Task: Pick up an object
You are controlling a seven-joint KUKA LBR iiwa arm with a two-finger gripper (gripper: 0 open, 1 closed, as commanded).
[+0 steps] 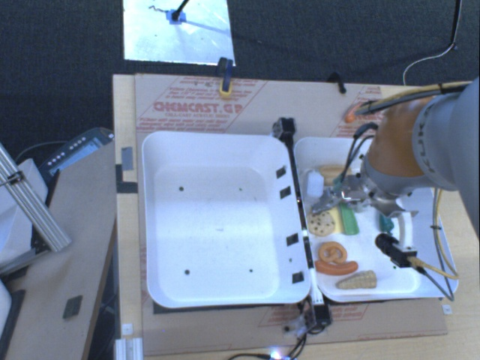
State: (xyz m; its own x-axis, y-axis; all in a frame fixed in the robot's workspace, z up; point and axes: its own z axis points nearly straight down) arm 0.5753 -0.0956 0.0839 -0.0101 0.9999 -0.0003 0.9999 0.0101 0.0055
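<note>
Reaching down into the right bin (420, 287), my claw (328, 201) hangs just above the spotted cookie (322, 222). I cannot tell how it is set. The green stick (349, 220) lies so close I might bump it and miss

- A round speckled cookie (322, 223) is lying flat near the right bin's left wall.
- A green block (349, 220) is lying just beside it.
- An orange pretzel (335, 258) is resting above a tan wedge (357, 280).
</note>
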